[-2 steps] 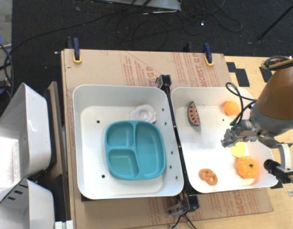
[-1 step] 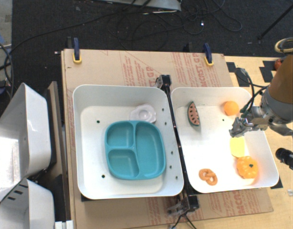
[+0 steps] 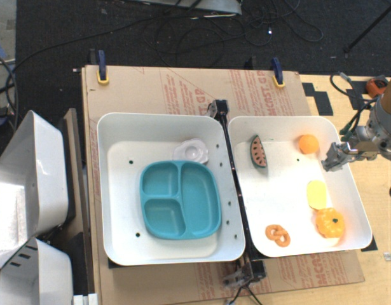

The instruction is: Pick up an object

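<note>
The right bin (image 3: 290,250) holds several small toys. A watermelon slice (image 3: 258,152) lies near its left wall, an orange ball (image 3: 308,144) at the back, a pale yellow piece (image 3: 317,194) in the middle right, an orange pumpkin-like toy (image 3: 330,223) below it and a pretzel (image 3: 278,234) at the front. My gripper (image 3: 332,157) hangs over the bin's right side, just right of the orange ball and above the yellow piece, with nothing seen held in it.
The left bin (image 3: 112,170) holds a teal divided plate (image 3: 180,199) and a small clear cup (image 3: 192,151). Both bins rest on a cardboard sheet (image 3: 182,88) held by clamps. White tubs (image 3: 30,183) stand at the far left. Cables lie behind.
</note>
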Tool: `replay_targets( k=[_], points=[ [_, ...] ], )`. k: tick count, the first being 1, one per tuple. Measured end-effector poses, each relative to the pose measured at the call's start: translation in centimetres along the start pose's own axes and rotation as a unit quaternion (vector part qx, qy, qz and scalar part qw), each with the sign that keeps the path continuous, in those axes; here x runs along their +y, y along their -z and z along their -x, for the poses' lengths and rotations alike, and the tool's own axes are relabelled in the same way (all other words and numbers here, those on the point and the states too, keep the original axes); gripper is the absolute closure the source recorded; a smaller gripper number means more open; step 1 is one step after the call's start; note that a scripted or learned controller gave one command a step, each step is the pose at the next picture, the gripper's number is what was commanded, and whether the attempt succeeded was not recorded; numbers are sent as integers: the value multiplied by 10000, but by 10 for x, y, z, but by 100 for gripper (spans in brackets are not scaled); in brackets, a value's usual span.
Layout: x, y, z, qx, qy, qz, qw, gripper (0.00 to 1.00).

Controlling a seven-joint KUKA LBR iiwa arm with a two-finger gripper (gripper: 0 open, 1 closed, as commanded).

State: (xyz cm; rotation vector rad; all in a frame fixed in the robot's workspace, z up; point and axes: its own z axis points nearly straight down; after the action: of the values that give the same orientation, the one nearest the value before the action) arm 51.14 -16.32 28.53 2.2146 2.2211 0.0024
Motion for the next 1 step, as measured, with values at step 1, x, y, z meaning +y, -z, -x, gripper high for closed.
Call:
replay_targets(
  k=[1],
  points=[
    [-3, -4, -43, 17, 19, -32, 10000, 100]
  ],
)
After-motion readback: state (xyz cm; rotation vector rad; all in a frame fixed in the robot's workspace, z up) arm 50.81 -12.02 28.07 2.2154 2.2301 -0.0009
